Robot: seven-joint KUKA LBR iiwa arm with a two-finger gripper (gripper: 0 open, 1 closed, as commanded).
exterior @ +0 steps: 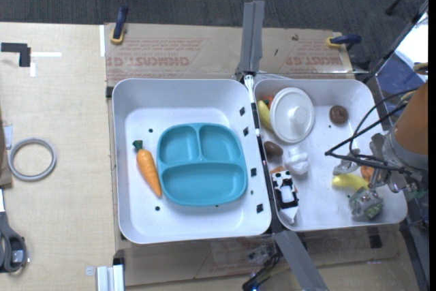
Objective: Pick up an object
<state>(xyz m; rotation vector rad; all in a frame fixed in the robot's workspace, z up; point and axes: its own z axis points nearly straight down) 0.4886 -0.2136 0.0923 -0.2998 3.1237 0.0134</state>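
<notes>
Crowding the right bin (pixel 320 215): white bowl (pixel 293 114) at 11 o'clock, brown ball (pixel 338 114) at 1 o'clock, yellow banana (pixel 349 181) just beside the gripper (pixel 371 197) at 4 o'clock, cables crossing, jaws obscured, state indeterminable, greenish object (pixel 368 206) beneath, identity unclear.

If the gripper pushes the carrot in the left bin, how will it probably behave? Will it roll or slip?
The carrot is tapered and round, lying flat on the smooth white bin floor, so it would probably roll, curving toward its thin end. It looks like a moulded toy, likely stiff and light. It lies close beside the blue divided plate, which may stop a push in that direction.
</notes>
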